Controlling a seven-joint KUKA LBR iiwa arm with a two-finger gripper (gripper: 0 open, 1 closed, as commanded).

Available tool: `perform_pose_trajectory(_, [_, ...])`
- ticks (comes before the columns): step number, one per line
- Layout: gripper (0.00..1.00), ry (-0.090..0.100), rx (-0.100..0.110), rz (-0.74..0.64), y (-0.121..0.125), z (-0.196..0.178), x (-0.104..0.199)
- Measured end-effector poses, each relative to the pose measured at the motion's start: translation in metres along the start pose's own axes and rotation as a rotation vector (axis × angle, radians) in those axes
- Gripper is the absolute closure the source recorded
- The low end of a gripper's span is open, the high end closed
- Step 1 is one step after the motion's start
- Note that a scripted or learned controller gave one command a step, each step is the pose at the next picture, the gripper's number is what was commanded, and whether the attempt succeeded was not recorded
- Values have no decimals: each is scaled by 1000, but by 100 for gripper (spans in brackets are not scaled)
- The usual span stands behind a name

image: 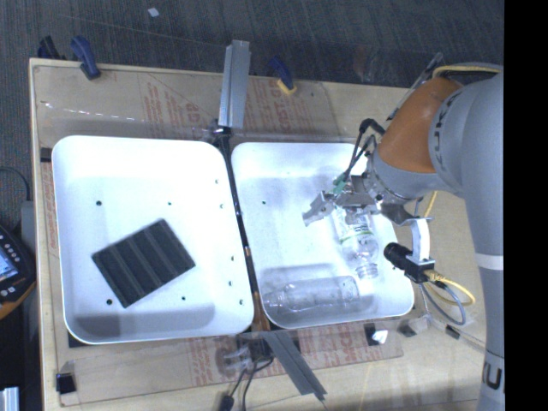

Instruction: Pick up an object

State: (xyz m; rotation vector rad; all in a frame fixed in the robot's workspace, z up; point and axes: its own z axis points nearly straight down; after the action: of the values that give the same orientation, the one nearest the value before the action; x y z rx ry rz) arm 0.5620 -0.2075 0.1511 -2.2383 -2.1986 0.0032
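Clear plastic bottles lie in the right bin (257, 169): a small bottle (358, 238) under the tool (342, 197), a larger bottle (312, 295) along the near wall. Whether the tool is open, I cannot tell. Best to straddle the small bottle across its width before closing.

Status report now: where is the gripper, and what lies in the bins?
Gripper low over right bin, beside small clear bottle; grip unclear. Larger clear bottle lies at near wall. Dark ribbed pad in left bin.

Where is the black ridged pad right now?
The pad lies flat in the left bin, toward its near-left corner, apart from the bottles in the right bin.
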Motion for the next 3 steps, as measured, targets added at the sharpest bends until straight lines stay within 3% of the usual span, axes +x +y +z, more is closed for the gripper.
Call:
perform_pose_trajectory(1, [0,0,-1,83,-56,-46,2])
perform_pose_trajectory(2, [0,0,-3,46,-22,-66,17])
perform_pose_trajectory(3, [0,0,-2,41,-31,-69,0])
